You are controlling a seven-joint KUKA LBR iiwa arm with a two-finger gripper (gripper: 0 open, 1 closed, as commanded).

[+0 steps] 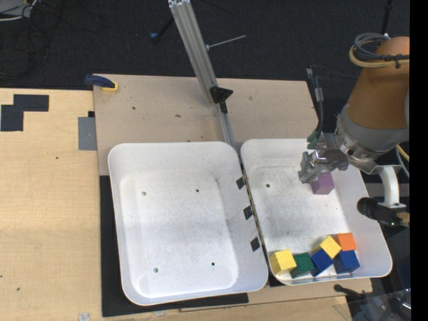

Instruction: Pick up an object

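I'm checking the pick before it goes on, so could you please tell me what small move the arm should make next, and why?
Probably a short, straight descent onto the purple block. The hand sits at that block's upper left edge in the right bin, and nothing crowds it: the other blocks are clustered at the near corner. Whether it already grips the block is unclear.

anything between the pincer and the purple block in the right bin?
Nothing visible. The pincer sits right at the purple block, at its upper left edge, with no other item between them. The other blocks, like the yellow one, are clustered at the right bin's near edge, well apart.
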